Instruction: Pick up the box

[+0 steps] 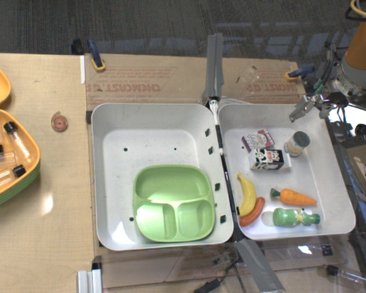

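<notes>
Two small boxes lie in the right bin [341, 182]. One is a purple and white box [258, 140]. Just in front of it and touching it lies a black and white cow-print carton [268, 159]. My gripper [312, 107] hangs over the bin's far right corner, up and to the right of both boxes and well apart from them. Its fingers are spread open with nothing between them. The grey arm with its orange band [358, 50] comes in from the upper right.
A small can [297, 143] stands right of the boxes. Nearer the front of that bin lie a banana [248, 193], a red pepper [251, 215], a carrot [293, 196] and a green bottle [291, 218]. A green divided plate [174, 210] sits in the left bin [110, 163].
</notes>
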`<state>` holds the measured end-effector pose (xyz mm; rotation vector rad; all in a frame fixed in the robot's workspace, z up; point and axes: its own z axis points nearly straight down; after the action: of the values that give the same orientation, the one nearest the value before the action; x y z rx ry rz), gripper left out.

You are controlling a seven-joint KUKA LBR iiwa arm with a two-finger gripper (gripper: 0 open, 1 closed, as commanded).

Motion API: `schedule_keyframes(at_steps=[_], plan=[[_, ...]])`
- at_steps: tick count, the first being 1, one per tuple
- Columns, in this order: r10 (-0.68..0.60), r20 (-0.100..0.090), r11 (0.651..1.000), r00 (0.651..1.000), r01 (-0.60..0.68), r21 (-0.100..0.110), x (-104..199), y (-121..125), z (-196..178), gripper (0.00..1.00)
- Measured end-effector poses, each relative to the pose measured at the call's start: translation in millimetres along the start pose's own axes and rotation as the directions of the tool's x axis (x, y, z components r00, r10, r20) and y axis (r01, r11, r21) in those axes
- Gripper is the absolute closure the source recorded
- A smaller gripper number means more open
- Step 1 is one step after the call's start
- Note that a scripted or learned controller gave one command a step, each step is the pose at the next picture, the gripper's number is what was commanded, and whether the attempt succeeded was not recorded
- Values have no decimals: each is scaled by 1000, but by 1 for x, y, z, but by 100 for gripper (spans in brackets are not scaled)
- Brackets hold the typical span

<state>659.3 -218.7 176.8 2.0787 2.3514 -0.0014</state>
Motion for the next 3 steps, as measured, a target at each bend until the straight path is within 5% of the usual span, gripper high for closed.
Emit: schedule_keyframes(at_steps=[1, 2, 3], plan=[[-323, 0, 946, 946, 323, -2, 15, 3, -13, 0], [-509, 2, 861, 861, 509, -2, 61, 8, 79, 0], [365, -12, 931, 931, -365, -8, 11, -13, 78, 0]])
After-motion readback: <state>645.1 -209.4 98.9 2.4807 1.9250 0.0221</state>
